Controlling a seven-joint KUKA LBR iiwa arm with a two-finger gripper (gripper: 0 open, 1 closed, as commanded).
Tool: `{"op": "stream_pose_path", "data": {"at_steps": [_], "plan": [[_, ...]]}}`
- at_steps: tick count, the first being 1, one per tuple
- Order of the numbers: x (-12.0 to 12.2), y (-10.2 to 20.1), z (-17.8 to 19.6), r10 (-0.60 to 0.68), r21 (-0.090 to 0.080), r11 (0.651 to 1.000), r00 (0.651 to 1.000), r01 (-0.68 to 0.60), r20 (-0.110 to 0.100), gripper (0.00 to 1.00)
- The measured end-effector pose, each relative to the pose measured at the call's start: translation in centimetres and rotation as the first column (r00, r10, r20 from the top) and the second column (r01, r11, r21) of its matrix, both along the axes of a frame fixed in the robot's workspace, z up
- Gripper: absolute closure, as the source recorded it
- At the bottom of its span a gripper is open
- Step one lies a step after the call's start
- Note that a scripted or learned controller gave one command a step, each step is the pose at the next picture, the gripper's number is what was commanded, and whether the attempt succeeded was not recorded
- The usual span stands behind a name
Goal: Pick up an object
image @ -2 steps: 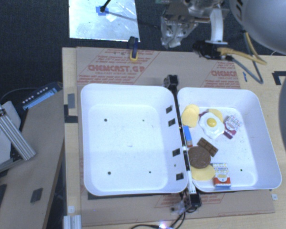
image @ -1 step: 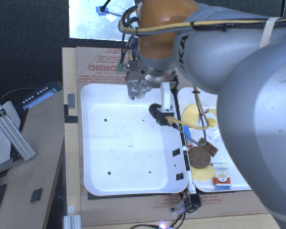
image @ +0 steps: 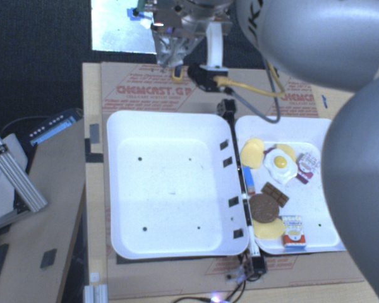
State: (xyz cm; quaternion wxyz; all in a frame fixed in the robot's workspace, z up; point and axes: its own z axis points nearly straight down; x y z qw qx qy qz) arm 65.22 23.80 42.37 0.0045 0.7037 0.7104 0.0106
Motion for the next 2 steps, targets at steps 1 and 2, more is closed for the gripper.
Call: {"op": "stream_pose_path", "data": {"at_steps": [1,2], "plan": [[-5.3,-0.3,12.1,-0.002,-0.002,1.000,1.000,0.002,-0.008,1.00],[-9.8,-2.5,-6.2,-0.010,-0.015,1.000,0.999,0.009,-0.039,1.00]]}}
